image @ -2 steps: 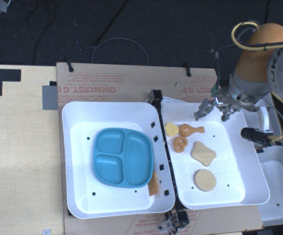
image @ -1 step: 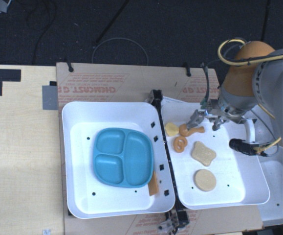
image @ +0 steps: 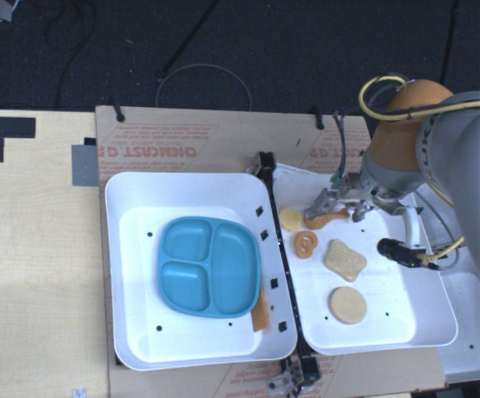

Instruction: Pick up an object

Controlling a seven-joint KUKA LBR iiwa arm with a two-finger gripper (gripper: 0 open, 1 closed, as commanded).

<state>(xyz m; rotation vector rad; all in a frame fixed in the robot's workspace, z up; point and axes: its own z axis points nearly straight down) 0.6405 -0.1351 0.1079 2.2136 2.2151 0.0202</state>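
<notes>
Gripper point(image: 332, 207) low in right bin point(image: 438, 322), over orange piece point(image: 326, 218); finger state: cannot tell. Piece looks light, rigid, toy-like; grab across narrow middle.

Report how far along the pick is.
Done: the arm has its tool down in the right bin, at an orange piece near the back edge. In hand: nothing visibly lifted; the grip itself is too small to judge. Left: the lift. A pretzel, a slice of bread and a round cracker lie loose nearby. The blue plate sits in the left bin.
</notes>
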